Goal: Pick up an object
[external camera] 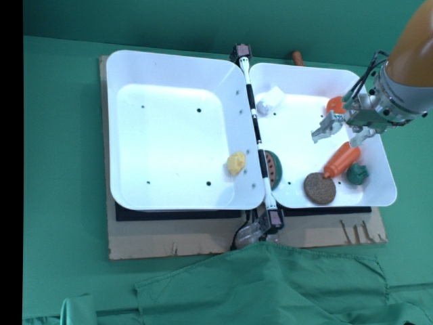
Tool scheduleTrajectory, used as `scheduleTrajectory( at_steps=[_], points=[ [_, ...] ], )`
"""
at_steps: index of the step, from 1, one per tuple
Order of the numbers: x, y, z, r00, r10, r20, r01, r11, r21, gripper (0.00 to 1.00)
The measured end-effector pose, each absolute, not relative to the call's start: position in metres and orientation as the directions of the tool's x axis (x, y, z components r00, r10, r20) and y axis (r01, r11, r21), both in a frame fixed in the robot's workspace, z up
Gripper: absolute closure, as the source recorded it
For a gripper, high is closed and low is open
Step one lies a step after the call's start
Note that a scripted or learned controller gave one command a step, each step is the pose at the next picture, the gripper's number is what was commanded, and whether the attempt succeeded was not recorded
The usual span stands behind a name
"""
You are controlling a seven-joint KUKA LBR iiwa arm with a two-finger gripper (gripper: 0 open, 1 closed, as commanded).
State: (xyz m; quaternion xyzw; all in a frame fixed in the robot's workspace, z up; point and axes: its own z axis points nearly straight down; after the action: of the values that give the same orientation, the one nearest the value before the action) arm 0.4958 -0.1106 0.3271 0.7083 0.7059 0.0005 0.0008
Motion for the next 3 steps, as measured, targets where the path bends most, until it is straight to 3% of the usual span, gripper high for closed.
scheduleTrajectory(
  at_steps=[1,2,3],
  points=[
    [0.497,-0.112,0.339,0.006,1.0,-0.002,1.0,-0.006,0.008,1.0],
    [0.497,-0.112,0.351,0.01,1.0,-0.004,1.0,-0.01,0.014,1.0],
    [0.493,-0.122,0.46,0.003,1.0,-0.004,1.0,-0.003,0.017,1.0]
  ],
)
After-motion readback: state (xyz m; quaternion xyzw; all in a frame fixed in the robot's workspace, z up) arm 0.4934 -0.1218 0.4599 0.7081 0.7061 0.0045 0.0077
